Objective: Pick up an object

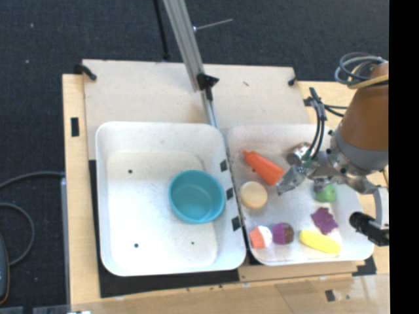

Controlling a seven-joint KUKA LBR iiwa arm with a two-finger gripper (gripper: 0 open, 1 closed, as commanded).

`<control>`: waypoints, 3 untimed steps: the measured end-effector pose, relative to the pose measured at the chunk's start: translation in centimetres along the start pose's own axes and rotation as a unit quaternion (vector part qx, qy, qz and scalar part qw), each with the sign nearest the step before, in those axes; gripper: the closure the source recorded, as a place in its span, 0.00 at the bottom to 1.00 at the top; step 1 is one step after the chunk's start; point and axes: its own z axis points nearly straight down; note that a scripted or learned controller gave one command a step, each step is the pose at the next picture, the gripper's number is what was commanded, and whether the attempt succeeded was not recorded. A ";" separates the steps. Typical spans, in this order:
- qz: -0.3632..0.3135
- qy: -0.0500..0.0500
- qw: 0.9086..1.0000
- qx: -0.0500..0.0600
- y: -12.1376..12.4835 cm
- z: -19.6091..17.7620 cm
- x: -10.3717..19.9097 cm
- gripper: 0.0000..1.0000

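Though slanted, carrot [264,167] tip upper-left.

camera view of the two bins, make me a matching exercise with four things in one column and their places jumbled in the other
Things:
1. blue bowl
2. carrot
3. banana
4. cream ball

Places:
A. front right of the right bin
B. in the left bin
C. just below the carrot, near the divide between the bins
D. back left part of the right bin, lying at a slant

Pairs: 1-B, 2-D, 3-A, 4-C
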 end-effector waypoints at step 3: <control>0.002 0.000 1.000 0.003 0.9 11.2 0.2 0.00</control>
